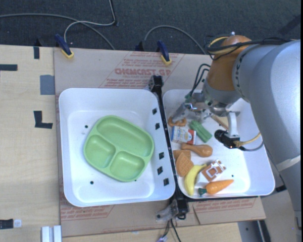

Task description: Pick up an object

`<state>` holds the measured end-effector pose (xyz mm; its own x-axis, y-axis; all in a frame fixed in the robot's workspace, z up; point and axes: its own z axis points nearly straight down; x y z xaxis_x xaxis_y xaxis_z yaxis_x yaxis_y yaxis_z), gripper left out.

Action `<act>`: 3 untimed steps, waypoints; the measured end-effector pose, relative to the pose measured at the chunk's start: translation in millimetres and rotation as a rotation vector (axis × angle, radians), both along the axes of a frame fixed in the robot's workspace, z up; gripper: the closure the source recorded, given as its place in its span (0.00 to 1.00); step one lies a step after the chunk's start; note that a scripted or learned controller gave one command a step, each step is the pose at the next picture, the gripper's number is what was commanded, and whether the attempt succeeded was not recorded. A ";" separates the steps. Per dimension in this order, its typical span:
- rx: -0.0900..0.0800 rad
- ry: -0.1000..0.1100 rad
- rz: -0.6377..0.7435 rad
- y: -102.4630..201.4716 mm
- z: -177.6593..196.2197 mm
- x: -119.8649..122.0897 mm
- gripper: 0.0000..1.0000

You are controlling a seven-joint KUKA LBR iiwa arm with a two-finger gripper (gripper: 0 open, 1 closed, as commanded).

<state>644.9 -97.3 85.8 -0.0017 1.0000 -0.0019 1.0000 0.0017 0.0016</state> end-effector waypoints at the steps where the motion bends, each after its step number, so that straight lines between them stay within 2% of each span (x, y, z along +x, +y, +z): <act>1: 0.000 -0.002 0.000 -11.0 0.7 -24.5 0.00; 2: 0.002 -0.003 0.001 -31.1 0.8 -15.9 0.00; 3: 0.001 -0.002 0.000 -0.5 0.5 -31.7 0.00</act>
